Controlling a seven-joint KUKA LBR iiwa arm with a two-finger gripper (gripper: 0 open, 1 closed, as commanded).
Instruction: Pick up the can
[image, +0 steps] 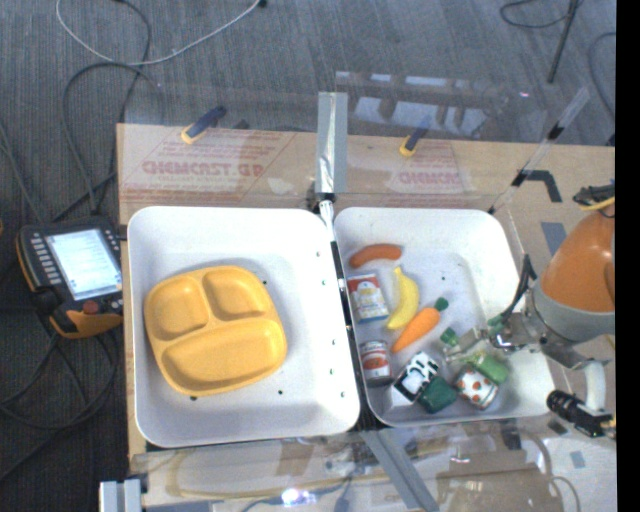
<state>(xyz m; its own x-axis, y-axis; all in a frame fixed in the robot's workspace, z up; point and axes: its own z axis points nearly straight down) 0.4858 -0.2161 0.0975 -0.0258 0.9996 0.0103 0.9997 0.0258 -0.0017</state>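
Observation:
A small can (375, 360) with a red and white label stands upright in the right bin (470, 235), close to its left wall. A second can-like item (477, 388) with a red and green label lies on its side near the bin's front right corner. My gripper (503, 333) hangs over the right side of that bin, just above and to the right of the lying item and well right of the upright can. Nothing shows held in it. The arm's orange band (592, 265) rises behind it.
The right bin also holds a sausage (375, 255), a small carton (368, 297), a banana (404, 298), a carrot (418, 326), a black and white piece (415, 375) and green pieces (438, 396). A yellow divided plate (214, 326) lies in the left bin (200, 225).

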